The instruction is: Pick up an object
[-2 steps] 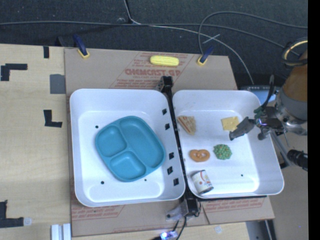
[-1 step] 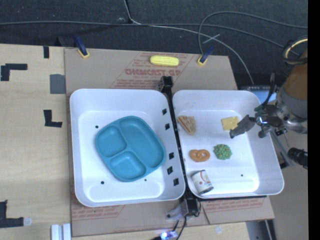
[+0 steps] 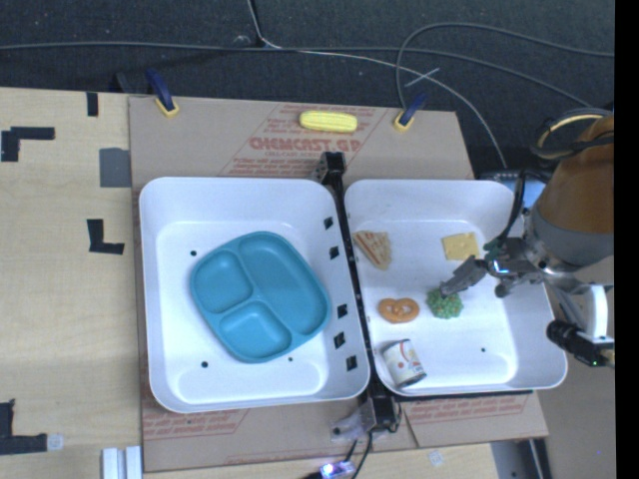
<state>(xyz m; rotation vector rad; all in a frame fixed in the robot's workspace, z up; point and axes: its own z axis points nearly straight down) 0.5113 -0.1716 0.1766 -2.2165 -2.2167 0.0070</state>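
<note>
Touching hand [image 3: 446, 292] — small broccoli [image 3: 446, 305], green, bumpy

Glossy blue plastic plate [image 3: 260, 295] in smooth white bin [image 3: 160, 267]; matt cardboard [image 3: 220, 138] beneath.

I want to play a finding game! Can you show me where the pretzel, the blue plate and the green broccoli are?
pretzel [image 3: 399, 310]: camera view, on its middle twist.
blue plate [image 3: 260, 294]: camera view, on the ridge where its compartments meet.
green broccoli [image 3: 446, 305]: camera view, on its bushy green top.
</note>
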